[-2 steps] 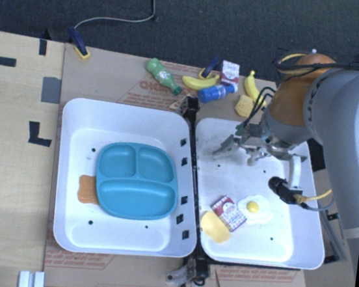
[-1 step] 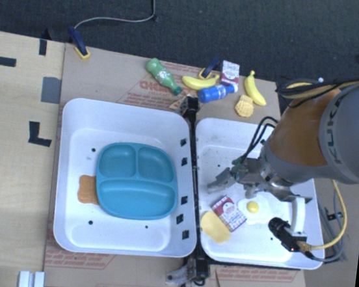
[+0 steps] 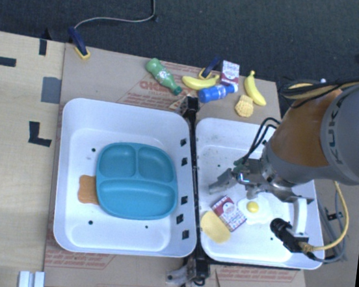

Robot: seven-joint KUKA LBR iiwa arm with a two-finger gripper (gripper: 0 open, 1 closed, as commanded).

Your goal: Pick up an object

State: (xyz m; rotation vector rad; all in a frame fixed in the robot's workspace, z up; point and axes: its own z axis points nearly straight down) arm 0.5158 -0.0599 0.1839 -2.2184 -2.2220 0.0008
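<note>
In the right bin (image 3: 295, 258) lie a red and white carton (image 3: 228, 211), a yellow wedge-shaped piece (image 3: 215, 228) at its front left, and a fried egg (image 3: 253, 208) to its right. My gripper (image 3: 226, 175) hangs over the middle of this bin, just behind the carton and left of the egg. Its fingers (image 3: 219, 183) stand open and hold nothing. The grey and orange arm covers the bin's right back part. In the left bin (image 3: 77, 119) a blue divided plate (image 3: 137, 181) lies flat, and a tan slice (image 3: 86, 189) pokes out from under its left edge.
Behind the bins on the cardboard lie a green bottle (image 3: 164, 76), two bananas (image 3: 199, 82) (image 3: 254, 90), a blue bottle (image 3: 213, 93), a small carton (image 3: 230, 71) and a yellow corn-like piece (image 3: 244, 106). A black divider (image 3: 191, 167) separates the bins. A yellow cable (image 3: 330, 245) loops at the right bin's edge.
</note>
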